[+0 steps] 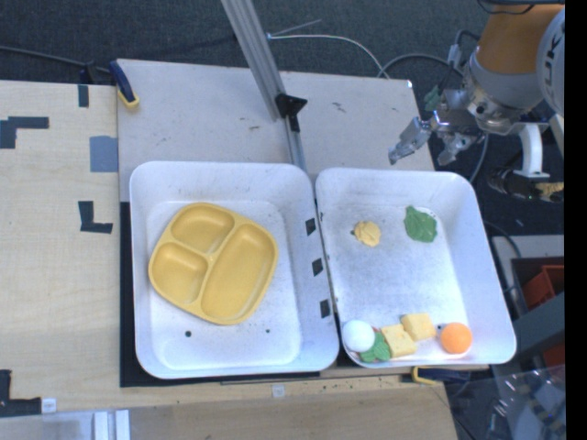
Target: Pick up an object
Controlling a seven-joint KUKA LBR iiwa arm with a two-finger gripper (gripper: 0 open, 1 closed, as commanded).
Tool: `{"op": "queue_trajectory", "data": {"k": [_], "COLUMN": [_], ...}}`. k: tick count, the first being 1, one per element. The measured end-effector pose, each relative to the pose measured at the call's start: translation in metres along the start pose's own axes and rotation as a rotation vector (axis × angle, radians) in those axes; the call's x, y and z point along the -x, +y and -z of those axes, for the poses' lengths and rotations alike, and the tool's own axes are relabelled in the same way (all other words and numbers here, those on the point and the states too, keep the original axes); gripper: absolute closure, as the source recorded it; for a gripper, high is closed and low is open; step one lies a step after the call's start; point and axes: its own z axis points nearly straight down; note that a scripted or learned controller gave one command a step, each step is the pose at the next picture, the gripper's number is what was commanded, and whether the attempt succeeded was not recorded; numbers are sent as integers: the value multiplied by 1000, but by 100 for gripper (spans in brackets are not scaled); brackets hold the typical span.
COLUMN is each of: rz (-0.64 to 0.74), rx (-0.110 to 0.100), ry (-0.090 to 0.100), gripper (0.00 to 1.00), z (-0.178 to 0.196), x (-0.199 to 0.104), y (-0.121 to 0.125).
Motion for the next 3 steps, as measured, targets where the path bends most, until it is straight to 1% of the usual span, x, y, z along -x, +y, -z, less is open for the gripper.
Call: {"op": "queue_trajectory", "data": {"k": [1, 2, 3], "rz": [-2, -5, -1], "rx": [-6, 5, -12], "ry": [1, -2, 6], "gripper": [0, 0, 0], "z": [-143, -68, -155], "x": [20, 57, 11], "y": [12, -39, -96]}}
